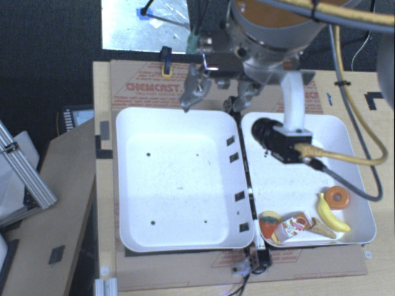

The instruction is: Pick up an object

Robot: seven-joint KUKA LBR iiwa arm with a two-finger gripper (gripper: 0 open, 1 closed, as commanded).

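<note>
Two white bins (pixel 123 165) on cardboard; banana (pixel 331 214) sits near the right bin's front corner by other toys; looks light, smooth plastic, so pinch across its middle; gripper (pixel 213 100) spread wide, gripping nothing.

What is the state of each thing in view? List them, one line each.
Gripper: raised over the bins' far rims, fingers apart, holding nothing.
Banana: lying in the right bin's near corner.
Orange ring: lying beside the banana.
Packet: lying against the near wall.
Left bin: upright on the bench.
</note>
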